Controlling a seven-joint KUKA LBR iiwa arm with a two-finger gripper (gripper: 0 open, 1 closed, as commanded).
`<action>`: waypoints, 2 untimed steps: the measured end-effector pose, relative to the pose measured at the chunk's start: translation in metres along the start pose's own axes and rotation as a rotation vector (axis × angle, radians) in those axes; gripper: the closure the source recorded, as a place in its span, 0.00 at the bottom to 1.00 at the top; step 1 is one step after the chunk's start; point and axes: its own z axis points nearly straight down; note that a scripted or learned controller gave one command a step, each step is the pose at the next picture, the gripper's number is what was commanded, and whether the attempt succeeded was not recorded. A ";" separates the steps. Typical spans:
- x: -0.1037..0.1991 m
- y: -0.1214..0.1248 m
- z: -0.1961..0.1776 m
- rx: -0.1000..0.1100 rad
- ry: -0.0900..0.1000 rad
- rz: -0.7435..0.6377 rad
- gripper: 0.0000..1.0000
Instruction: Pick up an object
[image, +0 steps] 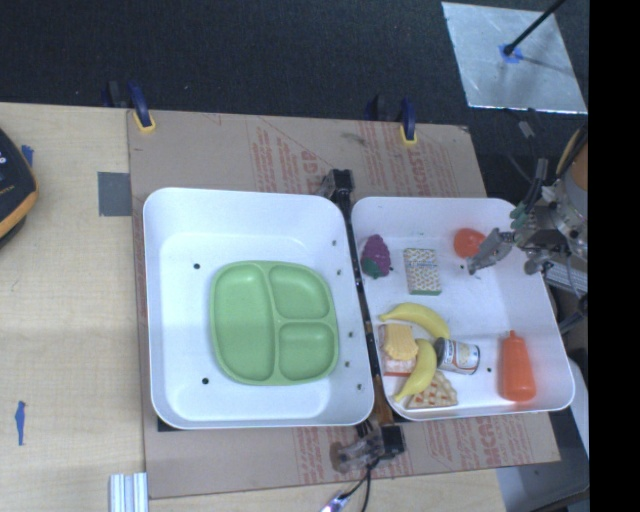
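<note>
Where the right bin (520, 400) meets the right edge of the frame, the tool (487, 252) reaches in over the bin's upper right corner. Its dark fingers point left toward a small red-orange round object (467, 241) lying just beside them; whether they are touching it cannot be told, and nothing shows between them. Whether the fingers stand apart or together cannot be made out at this size.

Other things in the right bin: a purple bunch of grapes (375, 255) near the upper left, close to the wall shared with the left bin; a small patterned green-and-white packet (422, 270) just right of the grapes; a yellow banana (415, 317) curving across the middle; a second banana (421, 370) below it, slanting down over a yellow block (399, 343) and a flat wedge with a red pattern (437, 394); a small can (460, 355) lying on its side just right of that banana; and an orange bottle (516, 367) near the lower right wall, well apart from the tool.

The left bin (180, 300) holds a light green divided plate (273, 322) with three compartments, set roughly in the middle.

Both bins sit on brown cardboard (300, 150) clamped to the wooden table (60, 300).
</note>
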 end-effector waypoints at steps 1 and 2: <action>0.060 -0.017 0.088 0.002 0.000 -0.001 0.00; 0.063 -0.021 0.148 0.001 0.000 0.000 0.00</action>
